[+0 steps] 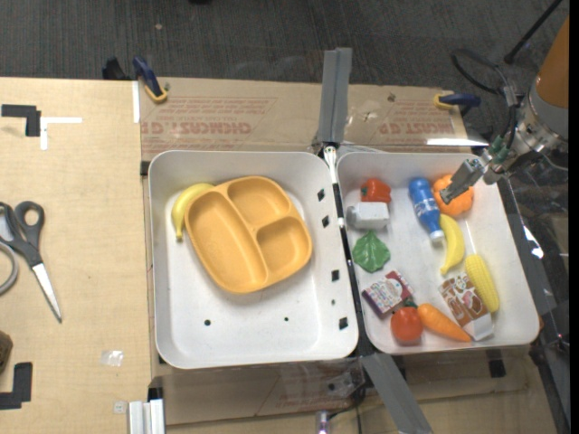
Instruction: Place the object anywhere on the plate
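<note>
Gripper [466,175] hovering at the orange fruit [455,197], right bin [516,233]

The fingers are sitting over the fruit's upper edge, but whether they are parted or gripping cannot be told; nothing is visibly held. The fruit is lying in the bin's far corner, just beside the blue bottle [423,204]. The yellow plate [246,233] is waiting in the left bin [167,315], a banana [184,204] touching its rim. Judged risk: the round fruit slipping free, or the corner wall blocking a finger
</note>
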`<act>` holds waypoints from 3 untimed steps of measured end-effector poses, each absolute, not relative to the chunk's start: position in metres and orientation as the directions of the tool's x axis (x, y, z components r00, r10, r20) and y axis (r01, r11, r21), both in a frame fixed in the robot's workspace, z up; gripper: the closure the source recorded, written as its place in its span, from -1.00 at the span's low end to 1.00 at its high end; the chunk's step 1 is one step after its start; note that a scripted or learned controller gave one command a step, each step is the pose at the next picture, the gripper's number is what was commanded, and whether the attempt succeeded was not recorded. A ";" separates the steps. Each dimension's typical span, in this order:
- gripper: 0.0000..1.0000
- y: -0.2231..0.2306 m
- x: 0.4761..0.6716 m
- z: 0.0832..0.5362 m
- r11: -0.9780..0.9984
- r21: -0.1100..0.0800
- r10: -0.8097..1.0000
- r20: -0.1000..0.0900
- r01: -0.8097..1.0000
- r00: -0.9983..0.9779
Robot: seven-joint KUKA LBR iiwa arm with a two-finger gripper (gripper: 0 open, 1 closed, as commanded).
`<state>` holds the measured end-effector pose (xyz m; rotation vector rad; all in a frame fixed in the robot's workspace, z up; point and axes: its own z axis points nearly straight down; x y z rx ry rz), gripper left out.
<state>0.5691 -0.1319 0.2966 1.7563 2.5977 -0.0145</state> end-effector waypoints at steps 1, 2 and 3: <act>-1.00 -0.185 0.535 0.315 0.577 0.000 0.817 -0.003 0.817 -0.577; -1.00 -0.223 0.510 0.328 0.717 0.001 0.697 -0.004 0.697 -0.717; -1.00 -0.222 0.480 0.363 0.841 0.000 0.541 -0.005 0.541 -0.841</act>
